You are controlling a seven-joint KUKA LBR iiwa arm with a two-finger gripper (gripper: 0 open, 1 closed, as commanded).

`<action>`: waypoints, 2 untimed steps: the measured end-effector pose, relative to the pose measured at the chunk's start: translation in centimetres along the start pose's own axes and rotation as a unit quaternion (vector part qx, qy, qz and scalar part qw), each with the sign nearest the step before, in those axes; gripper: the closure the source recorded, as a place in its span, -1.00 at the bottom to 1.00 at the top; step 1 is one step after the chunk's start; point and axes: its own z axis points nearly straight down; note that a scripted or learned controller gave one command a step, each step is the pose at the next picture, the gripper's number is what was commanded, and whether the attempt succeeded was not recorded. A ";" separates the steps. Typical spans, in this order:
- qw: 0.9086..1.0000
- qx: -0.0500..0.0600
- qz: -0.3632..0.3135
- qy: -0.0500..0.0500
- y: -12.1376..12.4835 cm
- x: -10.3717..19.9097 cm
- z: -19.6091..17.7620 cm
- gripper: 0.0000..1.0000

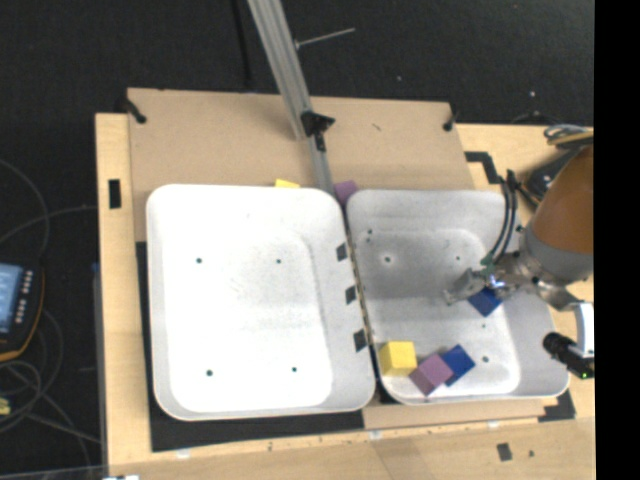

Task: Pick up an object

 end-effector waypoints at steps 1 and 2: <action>1.000 0.011 0.003 0.007 -2.4 1.6 -1.9 -1.00; 1.000 0.003 0.002 0.002 0.4 0.2 -0.3 -1.00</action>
